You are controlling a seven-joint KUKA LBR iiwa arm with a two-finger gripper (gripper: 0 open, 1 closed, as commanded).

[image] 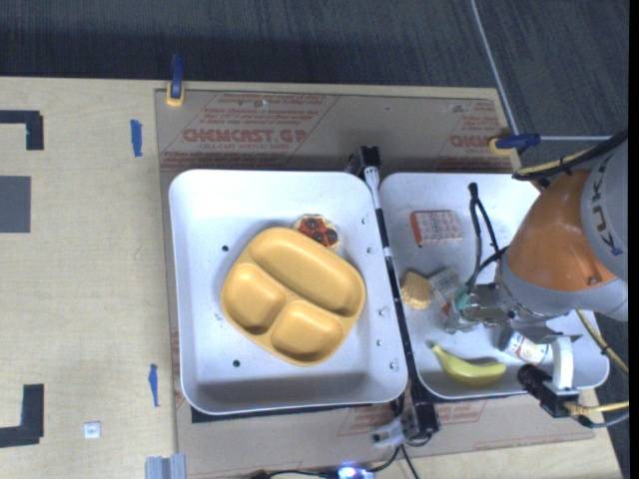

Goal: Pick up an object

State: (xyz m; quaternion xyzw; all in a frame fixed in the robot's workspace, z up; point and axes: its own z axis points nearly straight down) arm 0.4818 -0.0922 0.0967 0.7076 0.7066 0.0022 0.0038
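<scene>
gripper [467,307] above banana [469,366] (perhaps touching)

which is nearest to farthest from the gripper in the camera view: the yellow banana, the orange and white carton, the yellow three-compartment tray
Measured from the gripper in the right bin:
1. Yellow banana, just below it, near the bin's front wall.
2. Orange and white carton, toward the back of that bin.
3. Yellow three-compartment tray, across the divide in the left bin.
</scene>
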